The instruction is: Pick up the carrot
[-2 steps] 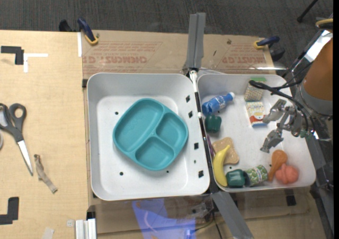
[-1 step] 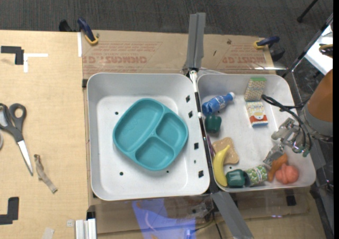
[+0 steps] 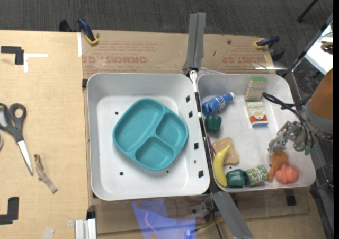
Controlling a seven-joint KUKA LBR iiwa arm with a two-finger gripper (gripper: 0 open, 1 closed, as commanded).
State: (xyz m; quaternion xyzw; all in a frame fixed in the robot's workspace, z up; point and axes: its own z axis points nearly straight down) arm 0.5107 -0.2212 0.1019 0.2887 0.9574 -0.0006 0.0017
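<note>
The orange carrot (image 3: pixel 276 162) lies in the right bin (image 3: pixel 241 81) near its front right corner, pointing toward the front wall. Beside it sits a pink-orange round fruit (image 3: pixel 288 174). My gripper (image 3: pixel 288 143) hangs just above and slightly behind the carrot, at the bin's right wall. Its metal fingers (image 3: pixel 275 144) look spread apart, with nothing between them. The carrot rests on the bin floor, apart from the gripper.
The right bin also holds a blue bottle (image 3: pixel 217 103), a green item (image 3: pixel 213 123), bread (image 3: pixel 225 148), a banana (image 3: pixel 221 164), two cans (image 3: pixel 248 176), a small carton (image 3: pixel 258 114) and a sponge (image 3: pixel 256 88). A teal divided plate (image 3: pixel 151 133) sits in the left bin. Scissors (image 3: pixel 16 132) lie far left.
</note>
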